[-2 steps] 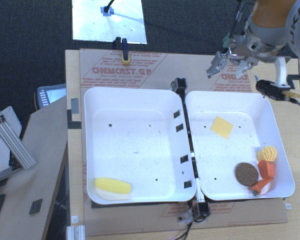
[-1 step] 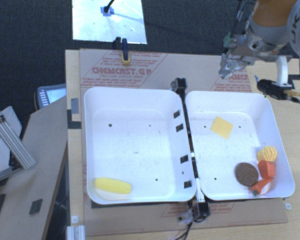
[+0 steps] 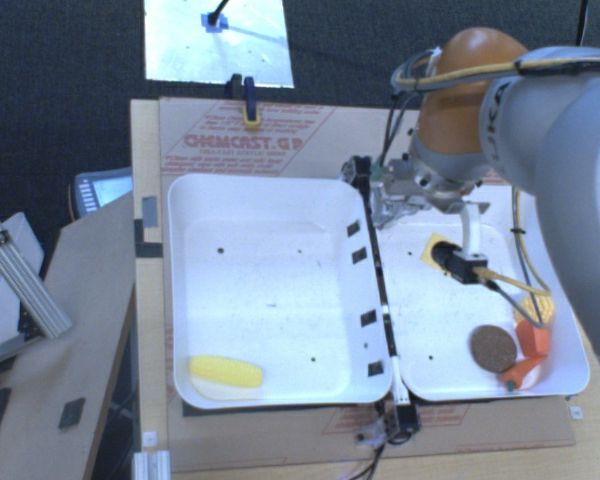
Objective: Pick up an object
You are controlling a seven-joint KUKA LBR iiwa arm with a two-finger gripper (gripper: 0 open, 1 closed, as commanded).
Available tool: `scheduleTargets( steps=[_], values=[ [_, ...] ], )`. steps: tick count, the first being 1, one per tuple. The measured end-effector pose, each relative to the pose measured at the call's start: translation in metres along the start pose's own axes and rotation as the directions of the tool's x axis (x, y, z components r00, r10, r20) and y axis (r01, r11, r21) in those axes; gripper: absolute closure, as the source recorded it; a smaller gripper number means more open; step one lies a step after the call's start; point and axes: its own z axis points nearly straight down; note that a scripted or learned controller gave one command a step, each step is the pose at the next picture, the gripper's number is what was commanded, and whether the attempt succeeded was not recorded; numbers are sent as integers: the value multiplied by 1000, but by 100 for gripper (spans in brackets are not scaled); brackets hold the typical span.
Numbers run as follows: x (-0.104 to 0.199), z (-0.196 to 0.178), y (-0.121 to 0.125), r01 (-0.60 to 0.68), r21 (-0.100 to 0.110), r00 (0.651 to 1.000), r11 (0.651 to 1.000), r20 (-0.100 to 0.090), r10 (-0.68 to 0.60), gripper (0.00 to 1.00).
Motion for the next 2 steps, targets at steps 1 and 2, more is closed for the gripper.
scheduleTargets(
  steps=[1,2],
  values=[
    [17,-7,-89,-7,-7,1000,1000,1,7,100],
    [36,-139,-21,0,-34,1000,999,3,0,100]
  ],
)
